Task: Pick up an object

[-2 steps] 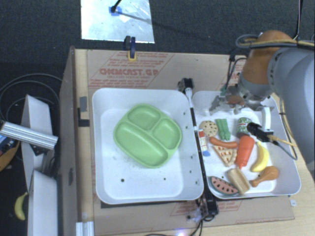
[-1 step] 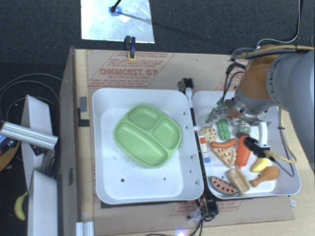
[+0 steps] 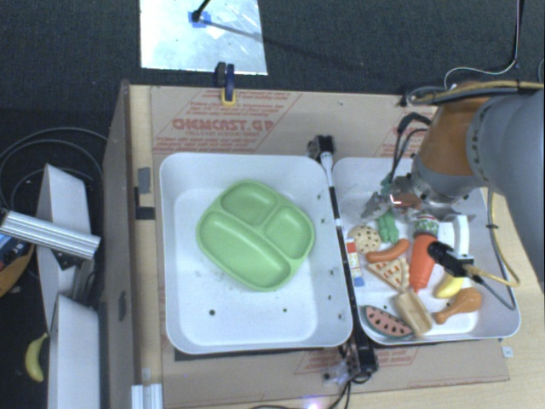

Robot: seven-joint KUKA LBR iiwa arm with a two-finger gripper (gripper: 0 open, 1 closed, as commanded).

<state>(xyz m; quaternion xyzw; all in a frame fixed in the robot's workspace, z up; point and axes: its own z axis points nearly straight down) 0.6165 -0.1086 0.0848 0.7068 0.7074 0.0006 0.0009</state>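
Over the right bin point(image 3: 362, 177), near its back half, hangs the gripper point(image 3: 387, 203), carried by the grey arm point(image 3: 502, 143) that comes in from the right with its orange band point(image 3: 447, 139) above the wrist; whether the jaws stand wide or narrow I cannot tell, since the wrist hides much of them from above; nothing can be seen held between them.

Just in front of the gripper lies a small green toy point(image 3: 388, 227), upright in the view and close to the tip, though touch or gap cannot be made out; beside it, toward the divider, sits a round cracker point(image 3: 367, 239); a sausage point(image 3: 391, 250) lies across just below the green toy, and a pizza slice point(image 3: 390, 272) lies below that, touching or nearly so. A carrot point(image 3: 421, 262) lies lengthwise to the right of the sausage; a yellow toy point(image 3: 449, 286) sits near its lower end; a drumstick point(image 3: 460, 303) lies toward the front right corner. Along the front wall rest a melon slice point(image 3: 386, 320) and a tan block point(image 3: 412, 312), side by side and touching. All these toys crowd the front and middle of the right bin; its back left corner is bare.

Next door, the left bin point(image 3: 187, 313) holds a green plate point(image 3: 255, 233) with three wells, turned at a slant and lying near the middle; both bins stand on printed cardboard point(image 3: 221, 126).
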